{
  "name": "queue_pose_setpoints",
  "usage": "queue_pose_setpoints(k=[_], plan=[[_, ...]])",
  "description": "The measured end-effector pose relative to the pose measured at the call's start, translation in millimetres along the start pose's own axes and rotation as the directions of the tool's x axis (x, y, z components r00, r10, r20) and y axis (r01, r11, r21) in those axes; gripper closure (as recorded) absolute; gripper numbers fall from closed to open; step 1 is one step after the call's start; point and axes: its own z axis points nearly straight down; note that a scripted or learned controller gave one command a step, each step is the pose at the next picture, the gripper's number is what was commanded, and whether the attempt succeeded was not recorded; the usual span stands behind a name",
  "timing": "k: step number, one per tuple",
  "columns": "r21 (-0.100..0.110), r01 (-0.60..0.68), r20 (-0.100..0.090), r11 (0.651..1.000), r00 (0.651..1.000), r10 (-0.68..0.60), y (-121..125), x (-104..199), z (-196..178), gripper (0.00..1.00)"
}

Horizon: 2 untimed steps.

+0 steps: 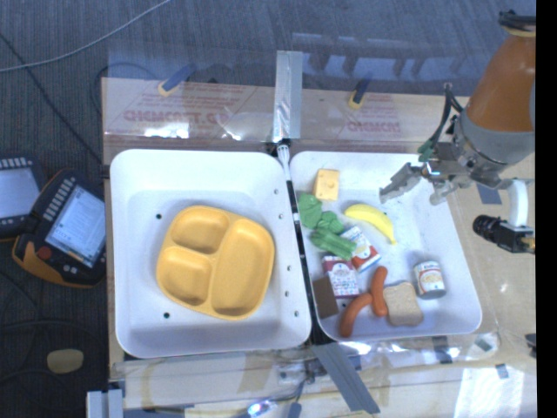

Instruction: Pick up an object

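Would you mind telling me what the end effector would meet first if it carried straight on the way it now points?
The end effector points left and down over the right bin. Going on, it would probably meet the banana first, though depth is hard to judge.

a single fixed camera sits above the worktop (200, 111) and looks down at a slant, far enough back to take in both white bins whole, the left bin (130, 233) and the right bin (452, 259), side by side. the far edge of the worktop lies toward the top, with dark floor (261, 16) beyond. the arm (509, 85) enters from the right.
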Motion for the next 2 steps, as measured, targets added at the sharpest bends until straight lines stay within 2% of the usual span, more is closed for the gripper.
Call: queue_pose_setpoints(k=[1, 2], plan=[[0.000, 0.032, 0.004, 0.999, 0.999, -0.032, 23, -17, 25, 0.00], [-0.002, 0.145, 0.003, 0.989, 0.989, -0.145, 34, -8, 152, 0.00]])
